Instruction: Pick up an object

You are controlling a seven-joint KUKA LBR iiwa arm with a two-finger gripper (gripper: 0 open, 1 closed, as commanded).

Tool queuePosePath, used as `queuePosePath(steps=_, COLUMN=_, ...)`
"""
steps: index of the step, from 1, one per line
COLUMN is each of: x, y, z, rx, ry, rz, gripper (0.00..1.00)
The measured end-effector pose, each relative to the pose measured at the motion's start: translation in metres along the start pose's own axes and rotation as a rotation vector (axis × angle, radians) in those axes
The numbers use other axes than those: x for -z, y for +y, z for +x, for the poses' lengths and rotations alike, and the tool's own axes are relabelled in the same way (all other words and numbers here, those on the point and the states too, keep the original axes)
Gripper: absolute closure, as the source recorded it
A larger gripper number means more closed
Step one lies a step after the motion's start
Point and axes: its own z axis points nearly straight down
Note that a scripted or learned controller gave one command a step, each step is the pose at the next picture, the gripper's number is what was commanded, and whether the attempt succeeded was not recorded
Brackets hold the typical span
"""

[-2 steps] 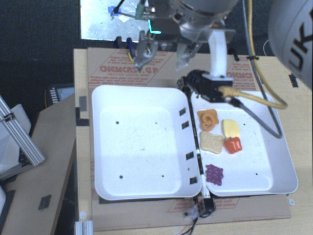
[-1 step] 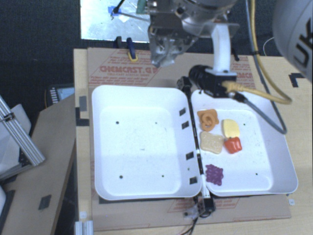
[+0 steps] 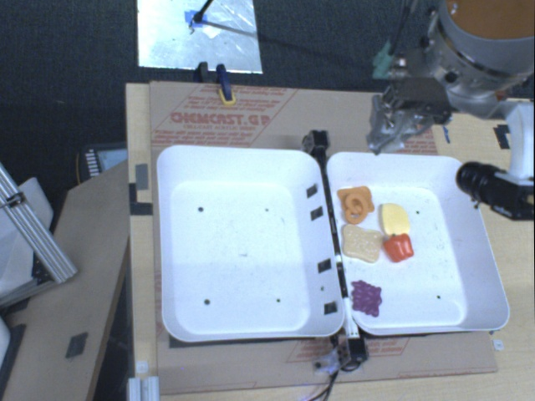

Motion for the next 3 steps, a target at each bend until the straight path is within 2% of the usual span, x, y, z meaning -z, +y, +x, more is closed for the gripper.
queuePosePath(steps=1, x=-0.096, y=0.000, z=0.076, rx=0.019, ry=0.001, rz=0.004, gripper=1.00)
queuePosePath(steps=2, x=0.007, y=0.005, z=0.104, rx=0.018, ry=0.007, rz=-0.012, gripper=1.00)
queuePosePath(steps=3, x=0.000, y=0.020, z=0.134, rx=0.017, ry=0.002, rz=-0.002, gripper=1.00)
